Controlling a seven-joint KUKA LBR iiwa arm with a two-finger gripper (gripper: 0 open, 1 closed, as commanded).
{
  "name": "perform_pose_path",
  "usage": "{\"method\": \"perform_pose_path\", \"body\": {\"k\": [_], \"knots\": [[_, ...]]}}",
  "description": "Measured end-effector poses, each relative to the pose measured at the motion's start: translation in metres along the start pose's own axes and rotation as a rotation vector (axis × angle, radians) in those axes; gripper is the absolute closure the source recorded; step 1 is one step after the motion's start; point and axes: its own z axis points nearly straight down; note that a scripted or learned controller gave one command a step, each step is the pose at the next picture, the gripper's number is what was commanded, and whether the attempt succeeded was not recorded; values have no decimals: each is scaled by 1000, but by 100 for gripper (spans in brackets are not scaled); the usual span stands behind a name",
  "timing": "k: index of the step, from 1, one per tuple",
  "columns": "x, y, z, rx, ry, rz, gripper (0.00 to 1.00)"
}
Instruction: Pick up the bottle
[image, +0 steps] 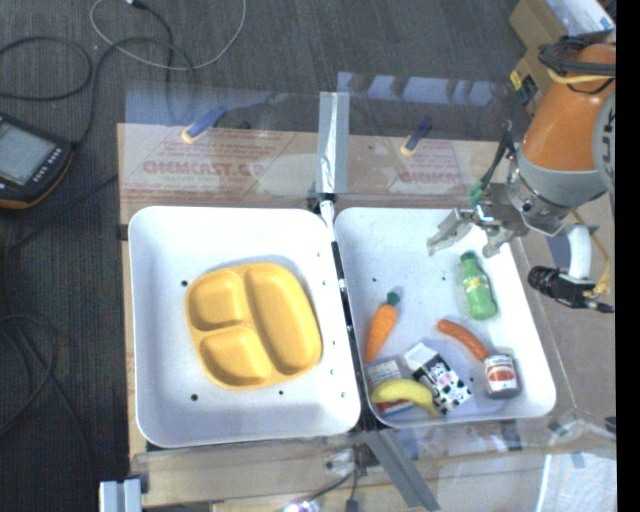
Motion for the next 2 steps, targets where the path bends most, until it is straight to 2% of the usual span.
{"method": "perform_pose_path", "body": {"k": [1, 2], "knots": [[18, -15, 32, -1, -3, 4, 0], [18, -14, 23, -1, -1, 3, 100]]}}
